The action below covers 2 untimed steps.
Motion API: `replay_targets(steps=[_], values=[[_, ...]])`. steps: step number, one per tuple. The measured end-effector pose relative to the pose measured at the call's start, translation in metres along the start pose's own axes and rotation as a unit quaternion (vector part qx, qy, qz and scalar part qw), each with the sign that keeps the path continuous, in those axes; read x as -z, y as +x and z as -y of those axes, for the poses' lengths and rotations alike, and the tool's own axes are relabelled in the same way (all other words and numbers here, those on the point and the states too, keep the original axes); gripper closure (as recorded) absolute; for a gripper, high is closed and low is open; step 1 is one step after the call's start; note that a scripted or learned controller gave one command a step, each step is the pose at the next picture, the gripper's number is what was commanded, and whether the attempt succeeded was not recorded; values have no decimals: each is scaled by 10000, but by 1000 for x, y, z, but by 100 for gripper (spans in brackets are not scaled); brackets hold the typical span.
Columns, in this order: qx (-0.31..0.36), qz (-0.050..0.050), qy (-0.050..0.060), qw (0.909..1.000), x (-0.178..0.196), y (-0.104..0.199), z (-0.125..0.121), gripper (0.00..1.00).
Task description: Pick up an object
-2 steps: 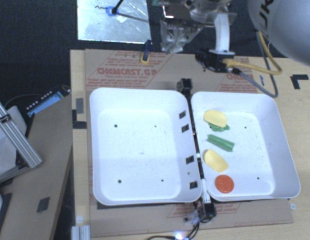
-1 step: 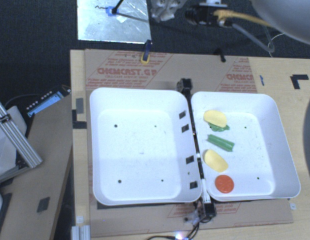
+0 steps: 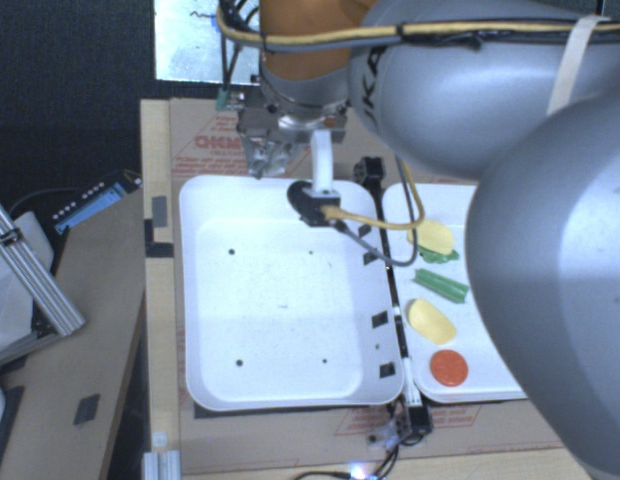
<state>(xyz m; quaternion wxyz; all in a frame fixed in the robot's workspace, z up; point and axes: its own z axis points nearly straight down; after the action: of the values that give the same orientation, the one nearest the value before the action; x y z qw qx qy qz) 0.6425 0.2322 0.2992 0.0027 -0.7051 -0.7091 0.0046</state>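
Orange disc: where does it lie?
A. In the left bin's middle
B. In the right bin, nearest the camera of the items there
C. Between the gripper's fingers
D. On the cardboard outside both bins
B: the orange disc lies in the right bin, below the yellow piece and green piece, far from the gripper at the left bin's far edge.

We look down at a slant from one fixed camera above the bench, close behind the bulky grey metal arm (image 3: 490, 118) entering from our right.
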Motion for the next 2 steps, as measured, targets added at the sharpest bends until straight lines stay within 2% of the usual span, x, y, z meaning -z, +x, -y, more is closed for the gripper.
replay_targets(steps=[1,2], values=[[7,-27,-88,10000,54,2,-27,100],[9,-44,-142,9999,198,2,-24,100]])
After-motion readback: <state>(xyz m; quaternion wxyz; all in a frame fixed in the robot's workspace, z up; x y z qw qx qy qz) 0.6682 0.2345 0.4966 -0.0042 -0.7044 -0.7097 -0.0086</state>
